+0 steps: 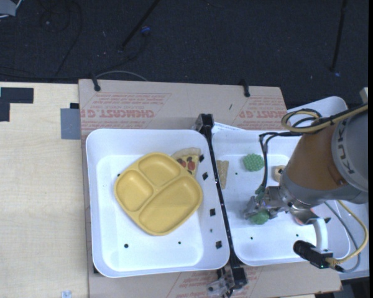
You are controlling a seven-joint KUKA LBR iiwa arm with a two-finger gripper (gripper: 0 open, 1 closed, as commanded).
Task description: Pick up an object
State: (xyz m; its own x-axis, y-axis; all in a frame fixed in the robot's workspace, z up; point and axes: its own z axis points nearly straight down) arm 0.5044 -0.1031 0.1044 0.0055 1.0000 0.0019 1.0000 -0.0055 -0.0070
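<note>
Because the arm reaches in from the right, the gripper (259, 207) sits low in the right bin (336, 253) directly over a small green object (258, 217); whether the fingers pinch it cannot be told.

A robotics lab: a grey-and-orange arm (326, 166) at the frame's right works over two white bins (99, 228) on taped cardboard (149, 107), loose cables (68, 5) crossing the dark floor above.

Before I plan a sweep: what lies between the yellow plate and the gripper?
In the camera view, the black divider between the bins lies between the yellow plate and the gripper.
</note>
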